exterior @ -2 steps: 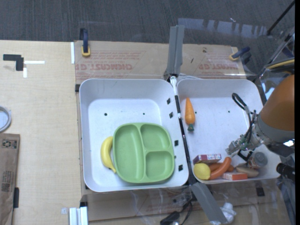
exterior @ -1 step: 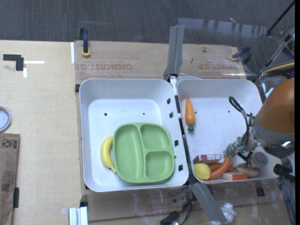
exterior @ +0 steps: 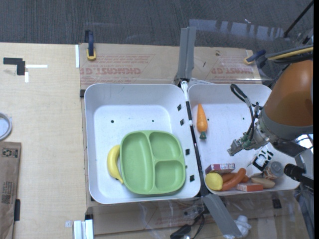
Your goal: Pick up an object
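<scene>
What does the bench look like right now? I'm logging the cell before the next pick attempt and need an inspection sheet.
Surface: two white bins side by side, left bin, right bin, on a wooden bench.
Job's things: carrot alone in the right bin; banana beside the green divided plate in the left bin; pile of toy food at the right bin's near edge.
Clutter: roll of tape at the bench's left.
Grippers: end effector over the right bin, fingers unclear.
Cables: dark cable near the arm.
Surroundings: blue clamp on the cardboard backing.
</scene>
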`<state>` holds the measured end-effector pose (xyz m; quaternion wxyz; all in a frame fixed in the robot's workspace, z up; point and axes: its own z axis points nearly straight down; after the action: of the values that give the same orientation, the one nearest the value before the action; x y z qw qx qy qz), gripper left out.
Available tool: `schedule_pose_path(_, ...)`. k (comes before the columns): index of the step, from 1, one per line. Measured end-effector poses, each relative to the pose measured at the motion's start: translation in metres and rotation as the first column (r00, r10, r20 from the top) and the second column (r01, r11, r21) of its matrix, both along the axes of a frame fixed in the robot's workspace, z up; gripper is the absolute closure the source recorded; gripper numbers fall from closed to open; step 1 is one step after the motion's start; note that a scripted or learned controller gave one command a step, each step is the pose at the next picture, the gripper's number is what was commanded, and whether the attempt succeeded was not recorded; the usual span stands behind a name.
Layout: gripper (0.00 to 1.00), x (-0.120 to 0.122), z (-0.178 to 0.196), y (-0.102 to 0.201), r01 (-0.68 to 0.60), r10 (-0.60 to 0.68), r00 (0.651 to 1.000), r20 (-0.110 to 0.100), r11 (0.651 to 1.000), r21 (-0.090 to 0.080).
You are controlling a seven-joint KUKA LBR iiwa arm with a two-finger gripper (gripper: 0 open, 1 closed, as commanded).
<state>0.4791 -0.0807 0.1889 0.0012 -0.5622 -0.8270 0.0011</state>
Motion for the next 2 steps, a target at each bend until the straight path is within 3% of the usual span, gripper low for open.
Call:
schedule_pose_path(1,1.0,0.001,0.162,0.1,0.217,-0.217,0.976,0.001,0.976,-0.004)
schedule_pose_path(2,1.0,0.02,0.021,0.154,0.448,-0.448,0.894,-0.003,0.894,-0.006)
